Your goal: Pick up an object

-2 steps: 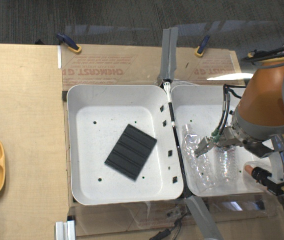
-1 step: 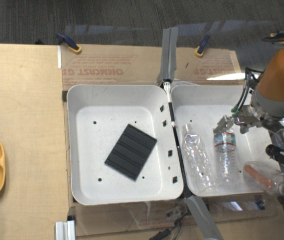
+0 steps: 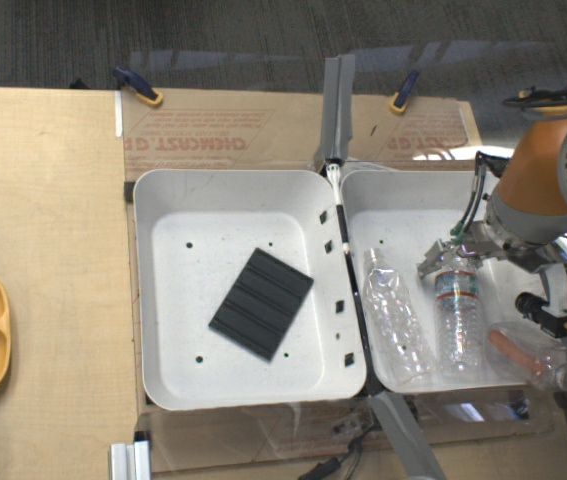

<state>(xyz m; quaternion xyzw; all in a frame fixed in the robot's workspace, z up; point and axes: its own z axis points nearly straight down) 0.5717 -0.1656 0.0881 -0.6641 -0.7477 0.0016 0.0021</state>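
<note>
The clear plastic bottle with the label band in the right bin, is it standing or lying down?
Lying down: the clear plastic bottle shows its full length flat on the right bin floor.

The tool point(image 3: 450, 258) hides the upright bottle's point(image 3: 457, 318) cap.

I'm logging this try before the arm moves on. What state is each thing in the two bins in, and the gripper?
Black ribbed slab: lying flat and askew in the left bin, untouched.
Crumpled clear bottle: on its side in the right bin.
Labelled clear bottle: lying down, its top end right at the gripper.
Reddish-tipped item: lying near the right bin's front corner.
Gripper: low over the labelled bottle's top.
</note>
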